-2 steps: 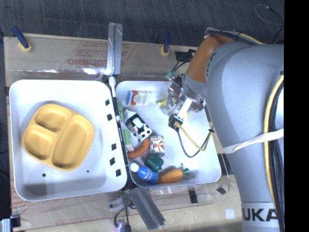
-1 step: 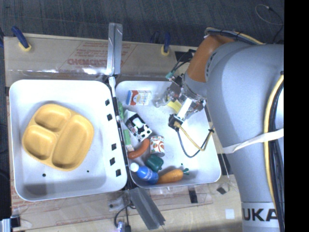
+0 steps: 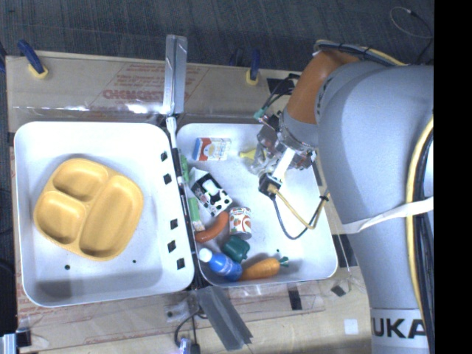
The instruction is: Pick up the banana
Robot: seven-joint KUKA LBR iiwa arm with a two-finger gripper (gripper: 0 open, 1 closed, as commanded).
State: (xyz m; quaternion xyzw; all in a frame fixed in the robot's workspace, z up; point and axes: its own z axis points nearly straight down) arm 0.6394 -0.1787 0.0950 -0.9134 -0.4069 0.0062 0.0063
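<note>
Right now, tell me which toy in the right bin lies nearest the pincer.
The banana, a small yellow piece just left of the pincer. The carrot and blue bottle lie against the bin's near wall.

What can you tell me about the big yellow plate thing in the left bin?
The yellow tray lies flat in the left bin, a bit left of its middle. It looks like smooth plastic, rounded at the edges, with three shallow compartments: one at upper left, one below it, and a longer one on the right. It rests on the bin's floor, turned at a slant.
</note>
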